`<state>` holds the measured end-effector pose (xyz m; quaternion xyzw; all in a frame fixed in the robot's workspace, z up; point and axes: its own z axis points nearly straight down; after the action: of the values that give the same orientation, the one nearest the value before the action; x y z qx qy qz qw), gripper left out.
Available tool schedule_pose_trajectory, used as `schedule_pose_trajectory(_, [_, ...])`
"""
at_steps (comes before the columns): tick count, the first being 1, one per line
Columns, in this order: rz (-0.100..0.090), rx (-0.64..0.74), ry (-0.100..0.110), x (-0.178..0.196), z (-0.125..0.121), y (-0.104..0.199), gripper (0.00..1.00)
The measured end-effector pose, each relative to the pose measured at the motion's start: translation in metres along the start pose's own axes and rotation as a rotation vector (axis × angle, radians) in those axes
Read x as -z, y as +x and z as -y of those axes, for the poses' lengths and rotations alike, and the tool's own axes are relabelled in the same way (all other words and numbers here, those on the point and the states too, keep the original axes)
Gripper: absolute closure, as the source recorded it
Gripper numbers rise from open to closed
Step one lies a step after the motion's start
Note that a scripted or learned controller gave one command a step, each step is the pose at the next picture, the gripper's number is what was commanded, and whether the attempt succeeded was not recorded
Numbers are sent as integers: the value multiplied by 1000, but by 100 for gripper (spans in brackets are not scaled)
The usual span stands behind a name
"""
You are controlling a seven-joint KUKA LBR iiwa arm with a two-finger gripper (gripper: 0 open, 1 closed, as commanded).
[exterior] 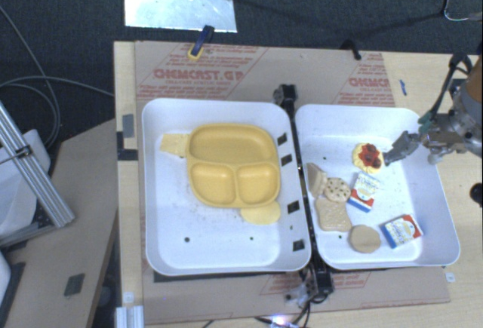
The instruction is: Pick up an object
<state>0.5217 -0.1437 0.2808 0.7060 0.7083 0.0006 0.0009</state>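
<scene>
Two white bins sit side by side on the bench. The left bin [162, 191] holds a yellow divided tray [232, 164], with a pale yellow slab [173, 144] poking out at the tray's upper left and a pale yellow disc [261, 213] tucked under its lower edge.

Over to the right bin [434, 198], where the small stuff lies. Near the top middle there's a round yellow piece with a red top [368, 156]. Below it lies a white packet with red and blue print [364, 193]. To the left, a cluster of tan crackers [330, 198] runs down toward a round tan cookie [365, 239]. At lower right, a blue, white and orange box [401, 230] lies tilted.

The arm comes in from the right, and the gripper [398, 148] hangs low over the right bin, its tip just beside the red-topped piece, on that piece's right. Touching or not, I cannot tell from here. Whether the pincer is spread or clenched I cannot tell either; the tip reads as one dark grey shape. Nothing shows between it.
</scene>
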Motion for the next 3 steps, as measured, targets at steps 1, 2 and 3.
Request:
schedule_pose_trajectory(1, [0, 2, 6, -122, -76, -21, 0])
schedule_pose_trajectory(2, [0, 0, 4, -201, -95, -33, 0])
schedule_pose_trajectory(3, [5, 0, -17, -177, -101, -34, 100])
